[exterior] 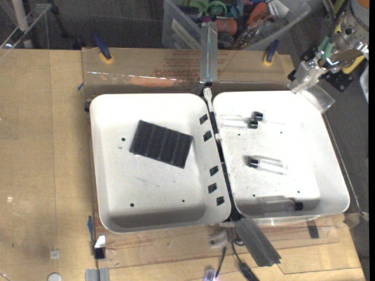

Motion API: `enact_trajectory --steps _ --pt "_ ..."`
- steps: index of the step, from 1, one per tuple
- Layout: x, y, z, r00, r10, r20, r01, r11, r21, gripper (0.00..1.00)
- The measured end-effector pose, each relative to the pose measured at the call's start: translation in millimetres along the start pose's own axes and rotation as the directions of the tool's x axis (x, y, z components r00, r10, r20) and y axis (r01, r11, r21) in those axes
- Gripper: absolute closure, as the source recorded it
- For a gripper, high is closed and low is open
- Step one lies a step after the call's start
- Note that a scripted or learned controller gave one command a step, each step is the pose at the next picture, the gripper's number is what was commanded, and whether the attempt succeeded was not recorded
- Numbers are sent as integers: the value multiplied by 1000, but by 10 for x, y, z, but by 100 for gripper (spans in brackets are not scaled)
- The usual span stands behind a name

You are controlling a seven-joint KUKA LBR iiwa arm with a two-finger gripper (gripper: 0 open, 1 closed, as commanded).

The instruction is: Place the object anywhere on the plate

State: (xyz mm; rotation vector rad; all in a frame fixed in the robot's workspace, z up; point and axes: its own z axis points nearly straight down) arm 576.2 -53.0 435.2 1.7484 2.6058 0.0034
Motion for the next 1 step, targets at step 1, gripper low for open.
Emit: enact_trajectory --steps 1 --pt "245 -941 -3 987 -160 -3 160 987 4 100"
